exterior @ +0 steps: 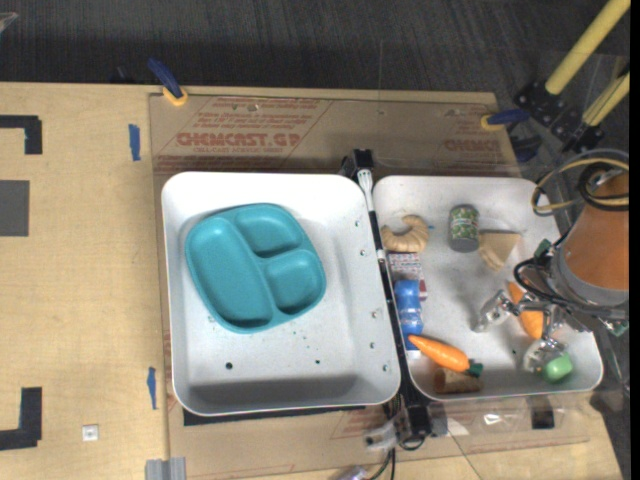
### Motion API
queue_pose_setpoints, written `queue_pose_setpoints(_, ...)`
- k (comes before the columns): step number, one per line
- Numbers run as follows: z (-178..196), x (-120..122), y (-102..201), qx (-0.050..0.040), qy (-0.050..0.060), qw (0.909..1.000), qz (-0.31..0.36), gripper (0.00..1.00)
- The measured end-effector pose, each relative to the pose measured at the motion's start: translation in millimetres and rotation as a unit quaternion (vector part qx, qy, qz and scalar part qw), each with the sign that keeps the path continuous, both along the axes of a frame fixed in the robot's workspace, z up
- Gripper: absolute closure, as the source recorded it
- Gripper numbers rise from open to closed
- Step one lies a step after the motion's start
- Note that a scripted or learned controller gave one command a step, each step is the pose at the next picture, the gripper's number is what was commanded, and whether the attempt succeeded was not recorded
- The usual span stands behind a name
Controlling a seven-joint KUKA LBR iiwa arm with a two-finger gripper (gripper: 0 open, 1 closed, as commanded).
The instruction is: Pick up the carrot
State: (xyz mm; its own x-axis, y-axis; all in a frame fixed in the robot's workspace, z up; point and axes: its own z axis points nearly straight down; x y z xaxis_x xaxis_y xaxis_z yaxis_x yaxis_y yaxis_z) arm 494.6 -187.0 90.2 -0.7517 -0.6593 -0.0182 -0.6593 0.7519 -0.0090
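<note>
One carrot (440, 352) lies loose near the front edge of the right bin (450, 194) — its long axis runs left to right, green top pointing right toward the arm. Farther back and to the right, the gripper (520, 318) hangs just beside it; I cannot tell how its jaws stand.

Camera: one fixed view, mounted above the table (80, 268).
Facing: downward at a slant; the table's far edge and dark floor (300, 18) lie along the top.
Distance: mid-range, wide enough to frame the left bin (180, 368) and the right bin (440, 190) together.
Arm side: the arm (600, 248) enters from the right edge.
Shared coverage: a single view, so no overlap.
</note>
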Motion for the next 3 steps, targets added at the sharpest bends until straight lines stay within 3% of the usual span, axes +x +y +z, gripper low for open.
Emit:
queue_pose_setpoints(1,0,2,20,0.0001,0.005,0.9673,-0.254,0.00)
queue_pose_setpoints(2,13,8,22,0.0012,-0.003,0.9677,-0.252,1.00)
queue_pose_setpoints(3,24,11,23,0.0021,-0.007,0.9679,-0.251,1.00)
